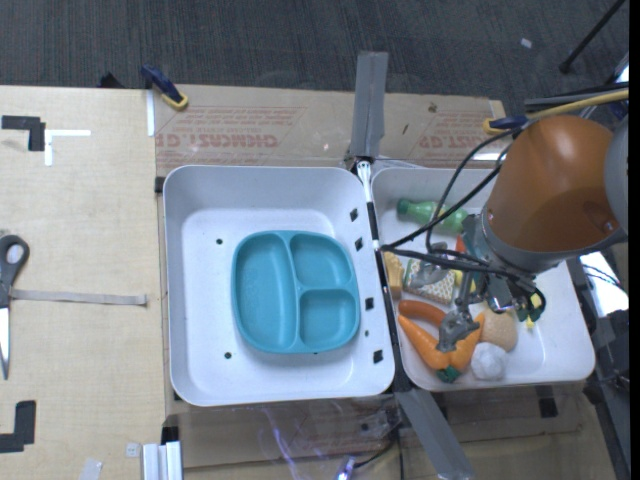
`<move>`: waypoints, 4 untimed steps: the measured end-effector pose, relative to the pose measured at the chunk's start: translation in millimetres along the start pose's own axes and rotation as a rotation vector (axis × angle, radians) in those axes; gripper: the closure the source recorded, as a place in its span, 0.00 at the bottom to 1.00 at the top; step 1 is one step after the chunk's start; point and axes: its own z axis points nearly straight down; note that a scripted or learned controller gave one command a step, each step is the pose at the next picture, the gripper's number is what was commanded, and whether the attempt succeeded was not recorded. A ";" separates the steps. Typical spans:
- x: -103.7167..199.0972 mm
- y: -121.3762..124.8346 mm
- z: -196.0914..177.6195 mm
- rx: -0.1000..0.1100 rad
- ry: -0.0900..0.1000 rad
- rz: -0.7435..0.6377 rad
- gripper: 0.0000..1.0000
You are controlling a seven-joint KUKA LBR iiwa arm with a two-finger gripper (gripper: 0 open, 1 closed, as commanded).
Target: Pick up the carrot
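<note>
Pincer (pixel 461 325) sits low in the right bin (pixel 560 363), right over the carrot (pixel 424 346); cables and wrist crowd the view there, so I cannot tell how it is set or whether it has anything

Carrot lies near the right bin's front-left corner, orange, tapered, slanting from upper left down to a green stub by the front wall. A second orange piece (pixel 420 310) lies just above it, nearly parallel

Room: tight. The bin divider wall is close on the carrot's left and the front rim just below it. Right side is packed: a tan rounded item (pixel 501 331) and a pale fuzzy ball (pixel 489 362) sit just beside the carrot's low end. Behind it, a speckled flat packet (pixel 432 284) and a yellow-edged piece by the divider. A green bottle-like item (pixel 425 209) lies at the back wall, well apart

Arm's orange band (pixel 555 183) and black cables hang over the bin's middle and back, hiding whatever is under them

Left bin (pixel 200 298) holds a teal three-compartment plate (pixel 297 291), smooth plastic, rounded corners, with open white floor all round it

Bench (pixel 80 218) at left is light wood; scissors (pixel 8 278) at its far left edge
</note>
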 end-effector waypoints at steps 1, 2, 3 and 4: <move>11.5 -56.2 5.3 0.001 -0.004 0.059 0.00; 19.2 -98.9 95.6 0.000 -0.001 0.198 0.00; 21.2 -57.4 100.3 -0.001 0.000 0.414 0.00; -51.1 -78.8 99.9 0.001 -0.001 0.712 0.00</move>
